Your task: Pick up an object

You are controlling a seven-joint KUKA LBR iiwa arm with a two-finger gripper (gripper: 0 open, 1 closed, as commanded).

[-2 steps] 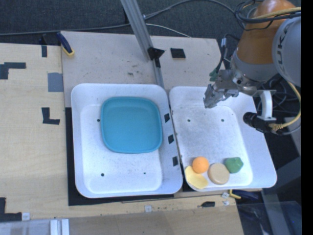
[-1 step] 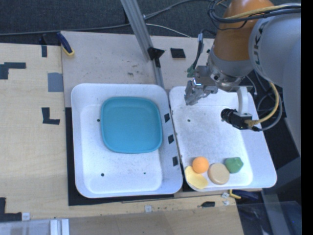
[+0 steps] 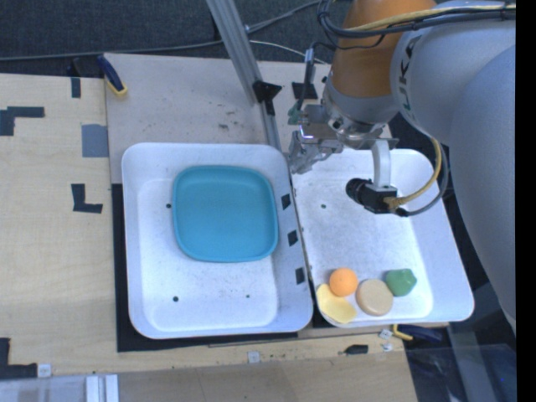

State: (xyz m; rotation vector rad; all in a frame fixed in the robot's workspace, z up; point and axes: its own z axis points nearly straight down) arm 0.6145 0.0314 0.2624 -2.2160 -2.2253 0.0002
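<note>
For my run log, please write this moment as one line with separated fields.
arm: over right bin far edge | gripper: holds nothing seen | items: orange ball, tan disc, green piece, yellow piece at near edge | left bin: blue plate

Pincer (image 3: 303, 159) low, arm bent over.

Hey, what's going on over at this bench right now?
A grey arm with an orange band reaches in from the right, its end effector at the far left corner of the right bin. Nothing shows between its fingers. The small items sit bunched at that bin's near edge: an orange ball, a tan round piece, a green piece and a yellow piece. The left bin holds a blue plate.
</note>
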